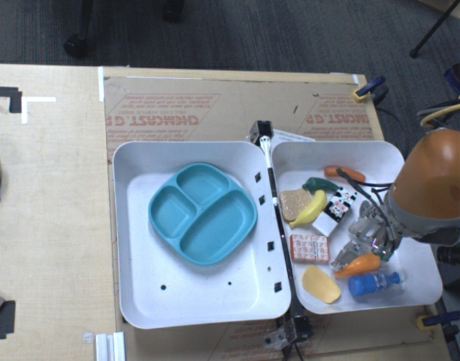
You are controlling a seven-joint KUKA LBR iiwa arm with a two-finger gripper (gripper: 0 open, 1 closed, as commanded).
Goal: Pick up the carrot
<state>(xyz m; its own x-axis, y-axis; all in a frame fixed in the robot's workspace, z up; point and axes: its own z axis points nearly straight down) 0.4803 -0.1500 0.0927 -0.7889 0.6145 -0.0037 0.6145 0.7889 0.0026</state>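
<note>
The carrot (361, 264), a small orange tapered piece, lies in the right bin (419, 277) near its front right corner, pointing left. My gripper (365, 248) hangs directly over it at the end of the grey arm with the orange band (434, 177), which comes in from the right. The gripper's tip is at the carrot's upper edge and covers part of it. Whether the carrot rests on the bin floor or is lifted is unclear.
Crowded around the carrot are a blue bottle (374, 283), a yellow disc (321, 284), a red-and-white box (309, 247), a banana (310, 208), a cracker-like slab (293, 201), a black-and-white block (340, 204) and an orange-and-green item (343, 174). The left bin (132, 292) holds a blue divided plate (203, 213).
</note>
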